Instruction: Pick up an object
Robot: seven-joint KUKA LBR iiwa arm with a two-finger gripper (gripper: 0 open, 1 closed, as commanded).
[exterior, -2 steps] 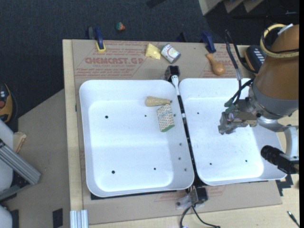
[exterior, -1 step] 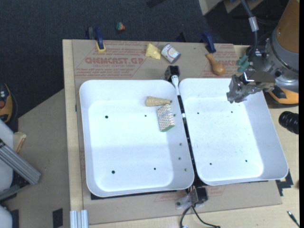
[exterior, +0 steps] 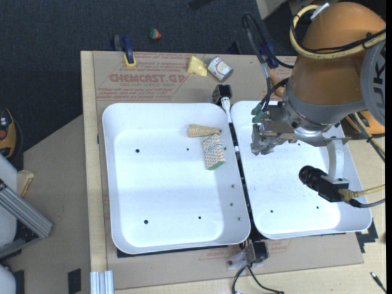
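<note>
- Gripper [exterior: 264,144] hangs over the upper-left part of the right bin [exterior: 294,222], close to the divider between the bins.
- Jaws: cannot tell how they stand; tips are small and dark against the wrist hardware. Nothing is visible in them.
- Candidates lie in the left bin [exterior: 165,225], upper right area: a tan oblong piece [exterior: 202,130] and a patterned pouch [exterior: 213,152], touching or nearly so.
- Key relation: both lie toward 9 o'clock from the gripper, across the divider. Pouch is nearer; tan piece sits at about 10 o'clock.
- Axes: tan piece runs 9-to-3; pouch runs roughly 12-to-6.
- Judgement: next move is a short traverse toward 9 o'clock, then a descent.
- Off-bin clutter on the cardboard board [exterior: 147,78] at 12 o'clock: a yellow scrap [exterior: 197,67] and a small box [exterior: 220,68].
</note>
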